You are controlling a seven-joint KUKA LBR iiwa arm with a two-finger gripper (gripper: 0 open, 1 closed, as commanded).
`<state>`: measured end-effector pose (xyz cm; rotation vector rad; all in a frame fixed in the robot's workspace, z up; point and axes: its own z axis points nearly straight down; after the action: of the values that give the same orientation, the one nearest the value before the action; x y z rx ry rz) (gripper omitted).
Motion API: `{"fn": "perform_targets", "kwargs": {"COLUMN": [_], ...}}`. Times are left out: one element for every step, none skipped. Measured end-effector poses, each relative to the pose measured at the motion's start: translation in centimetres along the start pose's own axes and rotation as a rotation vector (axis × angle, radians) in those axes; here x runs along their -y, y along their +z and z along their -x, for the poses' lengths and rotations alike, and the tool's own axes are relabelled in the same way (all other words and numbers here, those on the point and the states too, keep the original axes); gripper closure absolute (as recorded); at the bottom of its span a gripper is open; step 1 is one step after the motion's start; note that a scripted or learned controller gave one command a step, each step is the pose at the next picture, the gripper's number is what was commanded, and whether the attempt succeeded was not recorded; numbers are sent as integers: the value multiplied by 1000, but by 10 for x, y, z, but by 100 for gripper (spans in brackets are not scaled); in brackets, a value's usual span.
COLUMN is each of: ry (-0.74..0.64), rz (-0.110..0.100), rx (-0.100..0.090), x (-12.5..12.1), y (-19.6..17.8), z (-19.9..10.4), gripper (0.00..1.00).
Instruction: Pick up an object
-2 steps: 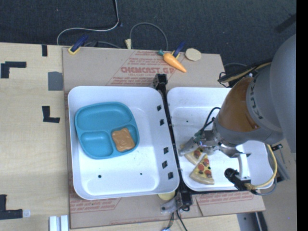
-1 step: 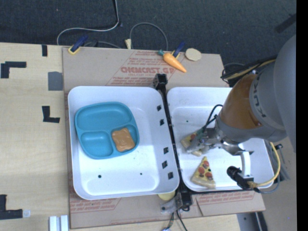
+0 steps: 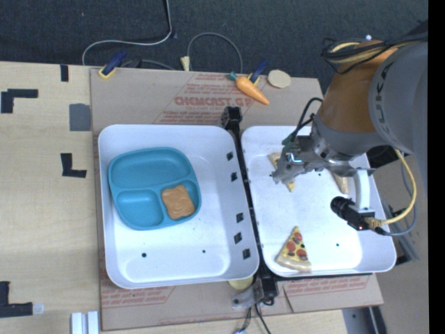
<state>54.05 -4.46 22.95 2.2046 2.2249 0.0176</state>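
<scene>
My gripper (image 3: 286, 170) hangs over the upper left part of the right bin (image 3: 375, 259), under the grey and orange arm. A small tan piece (image 3: 277, 161) lies right under its tip, mostly hidden by it. A pizza slice (image 3: 294, 250) lies near the right bin's front edge, well below the gripper. Another tan piece (image 3: 341, 184) peeks out beside the wrist on the right. In the left bin (image 3: 174, 263) sits a blue divided plate (image 3: 142, 176) with a brown cookie-like piece (image 3: 178, 202) in its lower right compartment.
A toy carrot (image 3: 251, 90) and a round tan disc (image 3: 279, 79) lie on the cardboard behind the bins. Black clips (image 3: 230, 117) run along the divider between the bins. Cables loop at the back, and a black cable connector (image 3: 350, 211) hangs over the right bin.
</scene>
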Motion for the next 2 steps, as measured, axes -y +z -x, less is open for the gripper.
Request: {"fn": "perform_targets", "kwargs": {"ry": [11,9], "rz": [-8,-15], "rx": [5,3], "x": [-6,-5], "y": [-59,-55], "z": [51,48], "gripper": [100,0]}}
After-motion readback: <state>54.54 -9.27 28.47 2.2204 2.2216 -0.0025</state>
